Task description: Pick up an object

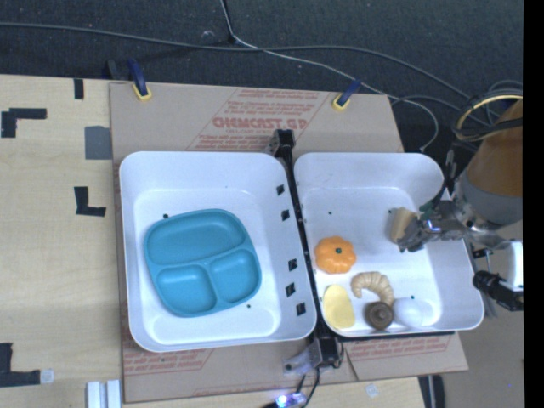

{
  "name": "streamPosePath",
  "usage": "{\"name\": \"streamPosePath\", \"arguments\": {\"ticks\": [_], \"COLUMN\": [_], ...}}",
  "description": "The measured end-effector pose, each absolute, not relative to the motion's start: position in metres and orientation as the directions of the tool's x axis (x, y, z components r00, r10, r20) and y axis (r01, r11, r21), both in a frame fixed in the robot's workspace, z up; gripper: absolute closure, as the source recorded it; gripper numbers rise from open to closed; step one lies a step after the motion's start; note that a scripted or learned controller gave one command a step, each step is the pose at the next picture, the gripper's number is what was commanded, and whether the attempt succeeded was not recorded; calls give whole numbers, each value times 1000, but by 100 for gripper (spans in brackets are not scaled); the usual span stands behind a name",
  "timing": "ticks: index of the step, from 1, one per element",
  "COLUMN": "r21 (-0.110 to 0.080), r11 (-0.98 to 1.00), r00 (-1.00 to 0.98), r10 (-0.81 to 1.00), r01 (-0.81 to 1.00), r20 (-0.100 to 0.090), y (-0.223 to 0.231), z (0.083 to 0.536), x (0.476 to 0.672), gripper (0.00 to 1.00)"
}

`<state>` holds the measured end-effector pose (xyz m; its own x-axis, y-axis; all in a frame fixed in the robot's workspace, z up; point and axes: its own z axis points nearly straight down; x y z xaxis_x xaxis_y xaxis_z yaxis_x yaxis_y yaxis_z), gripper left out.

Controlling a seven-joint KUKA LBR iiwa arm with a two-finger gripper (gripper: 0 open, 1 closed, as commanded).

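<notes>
Tan object [400, 223] touching end effector [416, 234] (right bin [365, 172]), prob. clamped, can't tell.

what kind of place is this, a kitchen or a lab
Most likely a robot lab test bench, not a kitchen: two white bins clamped to a cardboard sheet, toy food such as a small pumpkin and croissant, loose cables, and the gripper reaching in.

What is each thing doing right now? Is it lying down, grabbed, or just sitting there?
Blue divided plate: flat in left bin.
Orange pumpkin: sitting upright, right bin.
Croissant: lying loose.
Yellow piece: lying flat.
Brown round piece: loose.
Tan object: at gripper, hold unclear.
</notes>
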<state>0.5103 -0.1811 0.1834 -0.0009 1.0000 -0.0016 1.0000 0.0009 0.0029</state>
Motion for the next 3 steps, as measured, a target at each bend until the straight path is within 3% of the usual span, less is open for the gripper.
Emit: {"name": "streamPosePath", "arguments": {"ticks": [1, 2, 3], "r21": [3, 0, -1], "r11": [1, 6, 6], "r00": [-1, -6, -6], "r10": [1000, 1000, 1000], "r01": [1000, 1000, 1000], "r20": [-2, 1, 1], "y": [-186, -137, -79], "z": [227, 231, 232], "x": [509, 525, 523], "gripper": [100, 100, 100]}}
